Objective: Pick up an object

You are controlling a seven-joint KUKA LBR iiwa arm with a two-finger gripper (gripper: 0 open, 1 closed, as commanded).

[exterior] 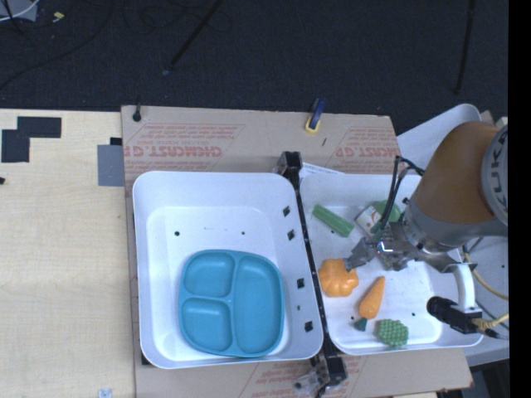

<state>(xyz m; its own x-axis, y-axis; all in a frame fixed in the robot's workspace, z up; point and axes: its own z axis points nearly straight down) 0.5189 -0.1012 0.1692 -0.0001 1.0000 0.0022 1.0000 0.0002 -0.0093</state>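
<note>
The right bin (415, 338) holds several toy foods. An orange pepper-like piece (337, 279) lies by the divider. To its right sits a carrot (372, 297), tilted, and a knobbly green piece (392, 332) rests near the front wall. A green stick (332, 220) lies toward the back. A small pale and green item (371, 216) is just behind the wrist. My gripper (373, 254) hangs low over the bin's middle, just right of and above the orange piece. Nothing shows in its grasp.
The left bin (158, 197) holds a blue divided plate (231, 303). A black clip strip (300, 247) runs along the wall between the bins. The arm's grey and orange body (452, 189) covers the right bin's far right side.
</note>
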